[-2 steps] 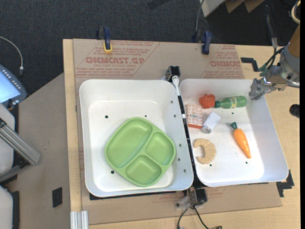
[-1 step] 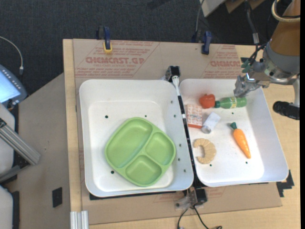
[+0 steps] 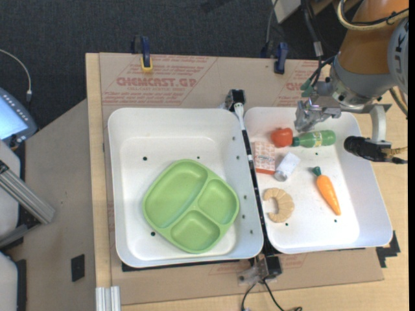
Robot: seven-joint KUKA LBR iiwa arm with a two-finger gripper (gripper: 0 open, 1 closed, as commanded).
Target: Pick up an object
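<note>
The right bin (image 3: pixel 363 229) holds a green bottle (image 3: pixel 318 138) lying on its side near the back, with a red tomato (image 3: pixel 281 137) just left of it. My gripper (image 3: pixel 306 120) hangs over the bin's back part, directly above the bottle's left end and right of the tomato. Nothing shows held in it. Further forward lie an orange carrot (image 3: pixel 327 194), a tan crescent-shaped pastry (image 3: pixel 279 205), a small pale cylinder (image 3: pixel 286 166) and a red-and-white packet (image 3: pixel 264 156).
The left bin (image 3: pixel 123 173) holds a green divided plate (image 3: pixel 190 205). A raised rim (image 3: pixel 248 167) separates the two bins. Blue clamps (image 3: pixel 146 50) (image 3: pixel 280 56) stand at the bench's back edge.
</note>
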